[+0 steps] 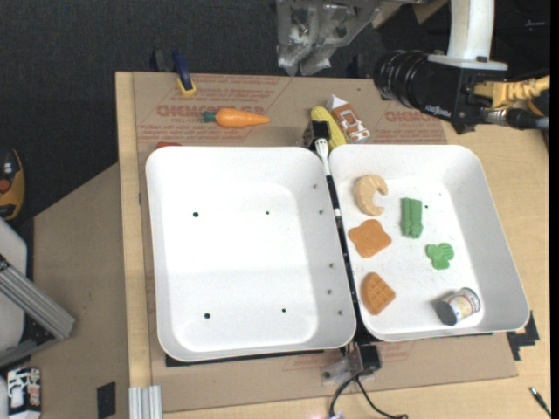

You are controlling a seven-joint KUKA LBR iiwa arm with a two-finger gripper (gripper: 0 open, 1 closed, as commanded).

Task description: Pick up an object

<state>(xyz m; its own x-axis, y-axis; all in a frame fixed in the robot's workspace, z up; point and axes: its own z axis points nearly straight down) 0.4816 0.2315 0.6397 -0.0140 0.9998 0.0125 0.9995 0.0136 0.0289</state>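
My tool [301,55] hangs beyond the far edge of the desk [262,94], well clear of both bins; I cannot tell its state from here. Candidates all lie in the right bin [489,199]: croissant [371,194], green block [411,216], broccoli piece [440,255], two orange waffle-like pieces [369,238] [377,292], and a small can [458,305] on its side. All look like light, rigid plastic toys. The can would likely roll; I judge the green block easiest, taken across its narrow sides.
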